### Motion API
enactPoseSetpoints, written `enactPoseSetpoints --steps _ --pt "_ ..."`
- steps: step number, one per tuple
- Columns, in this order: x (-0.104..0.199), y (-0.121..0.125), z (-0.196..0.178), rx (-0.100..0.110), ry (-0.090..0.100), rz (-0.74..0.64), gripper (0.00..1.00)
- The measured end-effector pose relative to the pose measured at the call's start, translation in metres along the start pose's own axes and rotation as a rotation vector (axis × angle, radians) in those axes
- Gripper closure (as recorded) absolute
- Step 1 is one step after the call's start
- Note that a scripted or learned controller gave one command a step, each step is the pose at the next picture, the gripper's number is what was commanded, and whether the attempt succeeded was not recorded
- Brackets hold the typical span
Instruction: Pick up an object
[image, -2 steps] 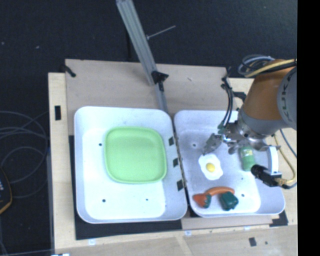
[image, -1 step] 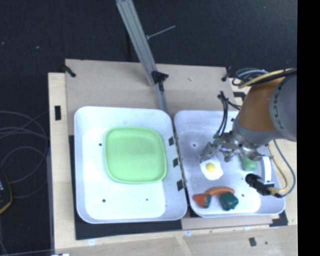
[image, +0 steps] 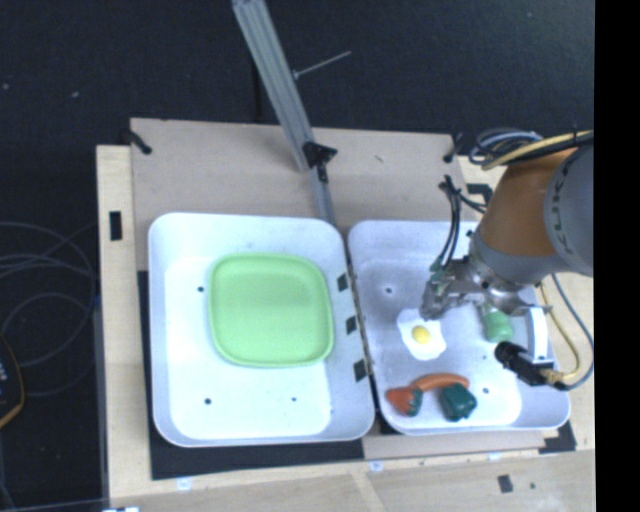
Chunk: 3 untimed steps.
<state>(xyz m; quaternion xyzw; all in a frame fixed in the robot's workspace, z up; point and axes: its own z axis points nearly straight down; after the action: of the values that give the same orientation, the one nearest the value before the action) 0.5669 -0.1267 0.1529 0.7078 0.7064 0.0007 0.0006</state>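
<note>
The right bin (image: 385, 250) holds a white fried egg toy with a yellow yolk (image: 422, 337), an orange-red sausage-like piece (image: 440, 382), a red-orange piece (image: 404, 400), a dark green piece (image: 458, 402) and a light green object (image: 495, 324) partly hidden by the arm. My gripper (image: 436, 298) hangs over the right bin, just above the egg's upper edge. Nothing shows between its fingers.
The left bin (image: 180, 330) carries a light green square plate (image: 270, 308). A grey metal pole (image: 283, 90) slants down to the gap between the bins. Cables trail off the arm at the right (image: 560, 370).
</note>
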Motion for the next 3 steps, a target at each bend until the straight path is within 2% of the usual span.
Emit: enactPoseSetpoints --steps 2,3 --pt "-0.001 -0.014 -0.093 -0.003 -0.001 -0.002 1.0" --pt "-0.001 -0.013 -0.12 -0.001 -0.001 -0.002 1.0"
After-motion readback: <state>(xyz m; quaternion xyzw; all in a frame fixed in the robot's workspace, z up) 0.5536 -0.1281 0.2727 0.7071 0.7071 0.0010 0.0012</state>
